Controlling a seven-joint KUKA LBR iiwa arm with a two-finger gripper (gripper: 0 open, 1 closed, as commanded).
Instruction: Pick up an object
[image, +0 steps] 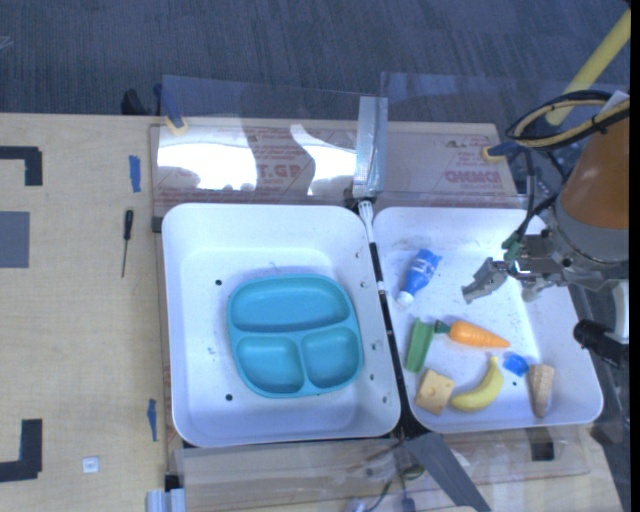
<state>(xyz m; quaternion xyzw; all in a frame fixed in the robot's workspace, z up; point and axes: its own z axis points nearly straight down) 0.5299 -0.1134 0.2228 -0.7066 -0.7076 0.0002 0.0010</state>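
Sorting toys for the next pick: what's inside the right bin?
Right bin holds a blue bottle, carrot, green block, banana, sponge-like yellow chunk, tan piece. The arm covers its right edge.

Two bins side by side on the surface, toys gathered in the right one.

The left bin (190, 300) holds a divided tray (294, 334) near its middle. The right bin (570, 400) holds a bottle (419, 274) toward its back left; nearer the front lie a block (419, 343) and a carrot (477, 336) side by side, then a sponge (434, 391), a banana (480, 388), a cap (515, 365) and a cork (541, 388) along the front. The end effector (492, 280) hangs over the right bin, to the right of the bottle and behind the carrot. A screwdriver (126, 240) lies on the surface (70, 340) left of both bins.
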